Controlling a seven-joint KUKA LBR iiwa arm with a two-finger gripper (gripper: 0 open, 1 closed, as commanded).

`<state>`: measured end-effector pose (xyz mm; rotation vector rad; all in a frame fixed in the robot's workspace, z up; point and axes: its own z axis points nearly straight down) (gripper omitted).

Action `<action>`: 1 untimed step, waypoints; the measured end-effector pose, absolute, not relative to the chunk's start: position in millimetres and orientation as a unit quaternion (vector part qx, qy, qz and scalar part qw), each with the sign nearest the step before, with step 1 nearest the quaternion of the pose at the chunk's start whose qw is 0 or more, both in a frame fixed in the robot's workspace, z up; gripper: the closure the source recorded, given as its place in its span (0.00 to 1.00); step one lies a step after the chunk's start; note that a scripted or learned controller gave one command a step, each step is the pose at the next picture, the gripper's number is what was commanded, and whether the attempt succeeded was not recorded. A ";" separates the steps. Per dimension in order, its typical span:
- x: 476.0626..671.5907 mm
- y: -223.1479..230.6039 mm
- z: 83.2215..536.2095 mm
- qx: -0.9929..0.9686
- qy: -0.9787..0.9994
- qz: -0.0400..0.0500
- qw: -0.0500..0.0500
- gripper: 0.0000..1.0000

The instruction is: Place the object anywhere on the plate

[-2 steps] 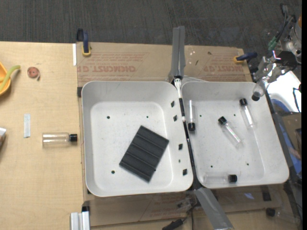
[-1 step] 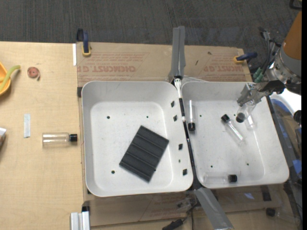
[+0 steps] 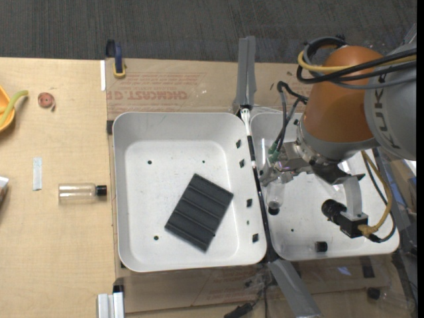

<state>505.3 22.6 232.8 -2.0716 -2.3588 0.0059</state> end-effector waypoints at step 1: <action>567.9 27.9 189.8 -0.618 -0.787 0.002 0.001 1.00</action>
